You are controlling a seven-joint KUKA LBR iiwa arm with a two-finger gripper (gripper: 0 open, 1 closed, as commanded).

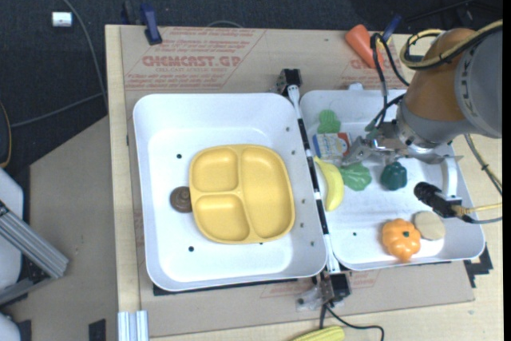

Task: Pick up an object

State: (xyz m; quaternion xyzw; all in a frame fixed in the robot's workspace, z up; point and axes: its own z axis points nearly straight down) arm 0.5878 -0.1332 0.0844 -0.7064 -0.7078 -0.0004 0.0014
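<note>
My gripper (361, 154) hangs over the middle of the right bin (463, 245), reaching in from the right. Just below its tip lies a light green object (356, 177), and a dark teal object (393, 176) sits to the right of that. A small white, red and blue packet (330, 145) lies just left of the gripper. A yellow banana (330, 184) rests along the bin's left wall. Another green item (327, 122) is at the far left corner. An orange pumpkin (401, 239) and a beige round piece (432, 226) lie near the front edge.
The left bin (152, 172) holds a yellow divided plate (239, 193) with a brown round object (181, 199) beside its left edge. An orange item (360, 42) lies on the bench behind the right bin.
</note>
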